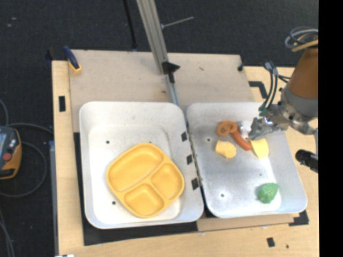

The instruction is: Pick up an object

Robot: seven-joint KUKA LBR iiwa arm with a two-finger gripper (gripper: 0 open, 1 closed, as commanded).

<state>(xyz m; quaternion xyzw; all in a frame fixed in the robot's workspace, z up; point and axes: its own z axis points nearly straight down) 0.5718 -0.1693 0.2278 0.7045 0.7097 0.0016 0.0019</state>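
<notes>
Green lump (267, 192), near right bin (214, 202) corner. Gripper (261, 128) above wedge (260, 148), sausage (240, 141); finger state: cannot tell. Advice: centre on single item, descend straight.

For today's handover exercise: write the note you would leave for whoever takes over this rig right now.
Gripper: low over the right bin, by the orange carrot-like piece and yellow block; grip state unclear.
Right bin also holds an orange pretzel-shaped toy, a yellow lumpy piece and a green toy.
Left bin: yellow divided plate.
Done: nothing visibly lifted.
Left: grasp and lift one object.
</notes>
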